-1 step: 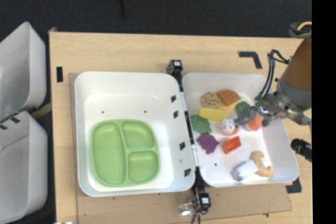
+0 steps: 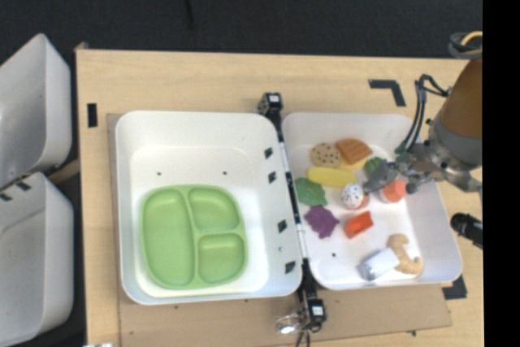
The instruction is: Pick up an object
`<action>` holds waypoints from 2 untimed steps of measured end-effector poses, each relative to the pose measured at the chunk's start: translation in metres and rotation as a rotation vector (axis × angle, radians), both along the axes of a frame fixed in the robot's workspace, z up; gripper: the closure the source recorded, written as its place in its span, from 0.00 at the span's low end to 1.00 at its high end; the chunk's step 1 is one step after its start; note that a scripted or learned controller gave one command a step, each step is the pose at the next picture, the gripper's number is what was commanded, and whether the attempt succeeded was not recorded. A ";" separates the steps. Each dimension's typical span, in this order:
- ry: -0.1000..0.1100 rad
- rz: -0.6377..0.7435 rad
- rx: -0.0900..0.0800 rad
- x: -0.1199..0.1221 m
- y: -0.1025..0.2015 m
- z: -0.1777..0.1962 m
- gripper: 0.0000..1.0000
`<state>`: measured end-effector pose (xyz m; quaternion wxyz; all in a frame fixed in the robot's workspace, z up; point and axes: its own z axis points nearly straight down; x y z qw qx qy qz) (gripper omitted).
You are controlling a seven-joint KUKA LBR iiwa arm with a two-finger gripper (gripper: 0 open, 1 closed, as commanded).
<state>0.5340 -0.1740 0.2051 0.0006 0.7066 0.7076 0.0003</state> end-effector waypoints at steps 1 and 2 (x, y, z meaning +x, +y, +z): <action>0.005 -0.002 0.000 -0.010 -0.003 -0.057 0.00; 0.005 -0.004 0.000 -0.010 -0.004 -0.107 0.00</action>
